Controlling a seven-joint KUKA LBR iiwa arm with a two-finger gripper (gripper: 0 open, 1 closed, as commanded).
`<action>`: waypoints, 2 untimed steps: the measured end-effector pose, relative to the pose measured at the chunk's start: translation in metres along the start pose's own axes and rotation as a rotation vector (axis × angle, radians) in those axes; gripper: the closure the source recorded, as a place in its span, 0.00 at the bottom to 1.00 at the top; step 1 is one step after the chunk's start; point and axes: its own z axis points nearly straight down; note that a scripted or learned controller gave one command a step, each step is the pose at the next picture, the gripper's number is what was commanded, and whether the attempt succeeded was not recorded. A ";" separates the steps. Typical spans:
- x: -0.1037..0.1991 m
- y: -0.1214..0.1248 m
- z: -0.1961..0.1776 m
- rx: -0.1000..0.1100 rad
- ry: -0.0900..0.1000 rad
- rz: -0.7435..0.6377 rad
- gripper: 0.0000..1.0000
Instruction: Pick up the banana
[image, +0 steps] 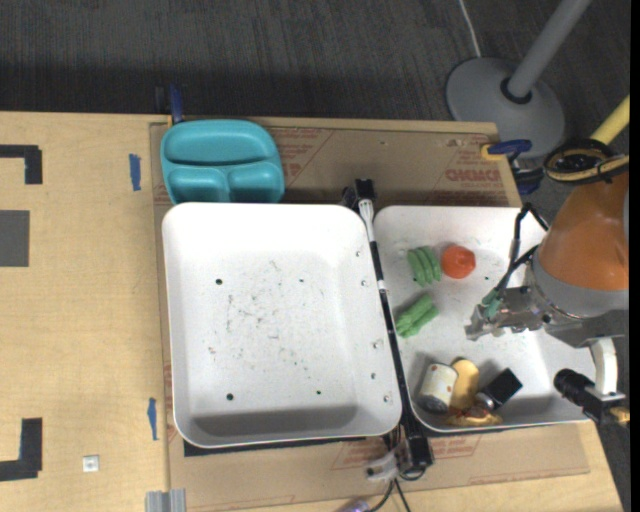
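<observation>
Banana (467, 392) sits in the right bin (470, 222), at its near edge, among clutter: a small white cylinder (437, 385) touching it on the left, a black block (502, 385) just beside it on the right. Yellow body partly hidden; it seems to curve along the bin's near wall, long axis roughly left to right, though the shape is hard to read from here.

Pincer (490, 315) hangs over the middle of the right bin, above bare white floor. Banana lies nearer to the viewer than the pincer and a little to its left, near but clearly apart. Nothing is between the tips. Whether they stand wide or narrow I cannot tell; the metal end is small and blurred.

Arm (585, 265) reaches in from the right, orange band bulking over the bin's right side, wrist pointing left and down toward the bin floor.

Farther off in the same bin: two green pieces (420, 290) and an orange ball (458, 262), well clear of the banana. Left bin (270, 320) alongside on the table (80, 300); teal tray (222, 160) behind it.

Judgement: approach not finished. Coming move needs a shift toward the near wall, then a descent; crowding neighbours and the wall could spoil the grip.
</observation>
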 end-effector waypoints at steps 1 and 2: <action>0.000 0.001 -0.010 -0.003 -0.001 -0.001 1.00; 0.000 0.003 -0.020 -0.006 -0.003 -0.002 1.00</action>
